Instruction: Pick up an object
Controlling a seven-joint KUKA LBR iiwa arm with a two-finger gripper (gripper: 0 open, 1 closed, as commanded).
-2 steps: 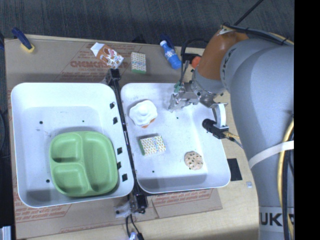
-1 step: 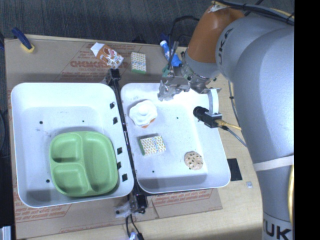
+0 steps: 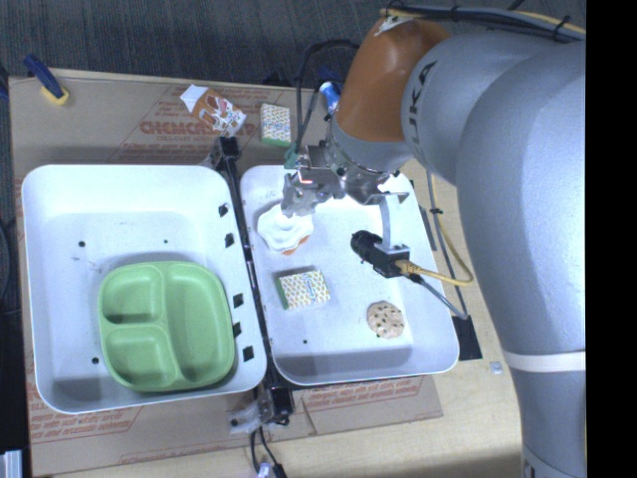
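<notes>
A grey KUKA arm (image 3: 498, 167) with an orange band (image 3: 383, 78) reaches in from the right over two shallow white bins set side by side on a desk (image 3: 149, 132). Its gripper (image 3: 296, 199) is lowered into the far-left part of the right bin (image 3: 438, 342), directly above and apparently touching a crumpled white object (image 3: 284, 233); whether the gripper is released or clenched cannot be told from this angle, nor whether the white object is between them. Nearer the camera in the same bin lie a small patterned square packet (image 3: 304, 289) and, to its right, a round cookie (image 3: 385, 319), the two apart from each other. The left bin (image 3: 60, 197) holds a green divided tray (image 3: 167, 324) in its near half. Beyond the bins, on the desk, rest a crumpled orange-and-white wrapper (image 3: 214, 111) and a small patterned packet (image 3: 276, 123).
</notes>
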